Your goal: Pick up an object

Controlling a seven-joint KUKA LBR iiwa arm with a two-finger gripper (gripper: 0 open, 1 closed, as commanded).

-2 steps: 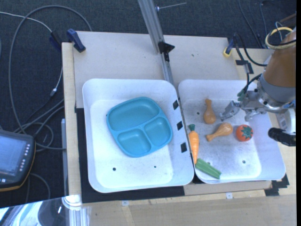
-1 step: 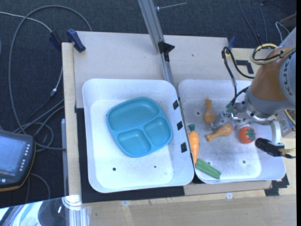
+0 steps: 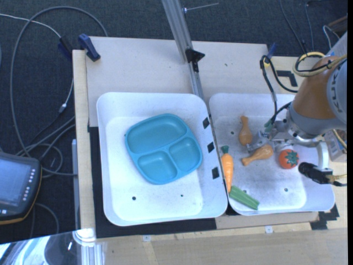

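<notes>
Gripper [image 3: 268,138] above drumstick [image 3: 257,155], half hidden under wrist; grip state unclear.

Blue plate [image 3: 163,155], orange carrot [image 3: 226,170]

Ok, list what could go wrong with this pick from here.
1. The gripper sits low between the two drumsticks, which lie close together; it may nudge one while going for the other, or close on neither.
2. The tomato lies right beside the wrist and looks round, so a sideways move could likely send it rolling.
3. The carrot and green piece hug the right bin's wall, leaving little finger room.
</notes>
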